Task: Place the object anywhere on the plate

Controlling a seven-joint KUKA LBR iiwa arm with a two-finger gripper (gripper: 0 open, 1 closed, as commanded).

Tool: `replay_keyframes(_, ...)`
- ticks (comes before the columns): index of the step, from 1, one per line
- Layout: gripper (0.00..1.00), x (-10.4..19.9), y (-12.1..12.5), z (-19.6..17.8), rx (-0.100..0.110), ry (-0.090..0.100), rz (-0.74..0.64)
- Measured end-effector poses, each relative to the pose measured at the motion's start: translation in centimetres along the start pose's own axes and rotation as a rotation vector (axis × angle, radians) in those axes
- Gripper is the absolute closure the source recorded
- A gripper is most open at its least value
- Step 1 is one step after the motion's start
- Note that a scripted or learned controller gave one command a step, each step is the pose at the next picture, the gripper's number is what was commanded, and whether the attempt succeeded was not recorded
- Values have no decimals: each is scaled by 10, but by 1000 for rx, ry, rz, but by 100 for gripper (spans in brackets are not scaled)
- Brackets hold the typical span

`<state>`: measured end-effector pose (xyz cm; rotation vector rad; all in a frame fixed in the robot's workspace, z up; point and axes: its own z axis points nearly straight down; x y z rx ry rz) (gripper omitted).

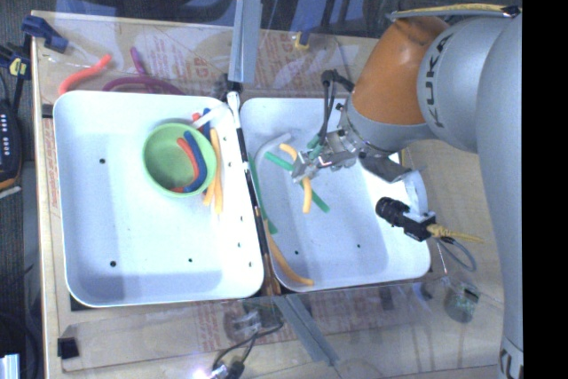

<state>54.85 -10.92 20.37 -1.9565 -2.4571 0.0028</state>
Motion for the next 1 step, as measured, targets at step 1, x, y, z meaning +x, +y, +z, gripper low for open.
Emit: replay_keyframes(1,0,0,0,0,0,0,0)
